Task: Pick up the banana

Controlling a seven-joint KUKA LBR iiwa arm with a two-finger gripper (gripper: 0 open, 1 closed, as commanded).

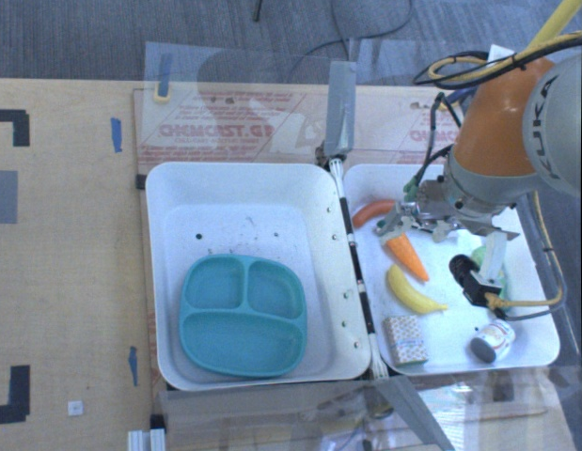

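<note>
The yellow banana (413, 292) lies in the right bin (544, 350), near its middle, curving from upper left to lower right. My gripper (418, 219) hangs over the upper part of that bin, above and a little behind the banana. An orange carrot (406, 256) lies between the gripper and the banana, its top end just under the gripper. Nothing can be seen held.
A red-orange piece (372, 212) lies at the right bin's upper left. A speckled block (405, 338) and a small can (493, 340) sit near its front edge, and something green (479, 252) by the wrist. A teal divided plate (243, 316) rests in the left bin (168, 195).
</note>
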